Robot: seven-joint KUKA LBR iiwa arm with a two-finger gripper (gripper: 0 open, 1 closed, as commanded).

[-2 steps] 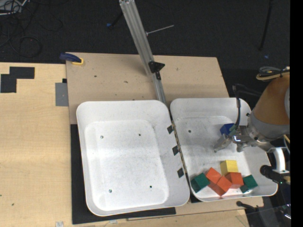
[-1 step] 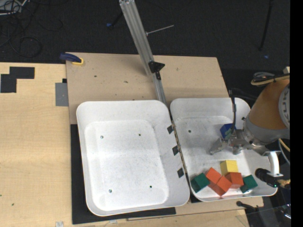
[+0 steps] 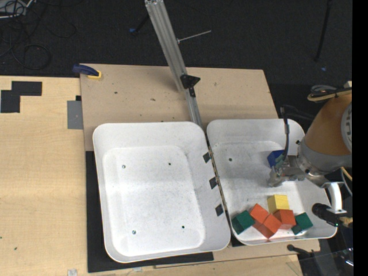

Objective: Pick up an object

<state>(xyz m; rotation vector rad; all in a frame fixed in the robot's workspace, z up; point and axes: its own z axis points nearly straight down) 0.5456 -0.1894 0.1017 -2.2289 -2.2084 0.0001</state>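
In the right bin (image 3: 241,137), the pincer (image 3: 278,176) sits just beside a blue block (image 3: 275,157), perhaps touching; its spread I cannot tell. Coloured blocks (image 3: 270,217) lie nearby.

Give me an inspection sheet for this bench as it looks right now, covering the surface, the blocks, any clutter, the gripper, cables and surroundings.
Surface: wooden bench bearing the left bin and the right bin side by side.
Job's things: in the right bin, a blue object at the gripper, plus a cluster near the front edge: yellow block, orange blocks, green blocks.
Clutter: a blue and yellow clamp at the bench's far left corner.
Grippers: gripper low inside the right bin beside the blue object; grasp unclear.
Cables: black cables on the dark floor, far left.
Surroundings: slanted aluminium rail behind the bins.
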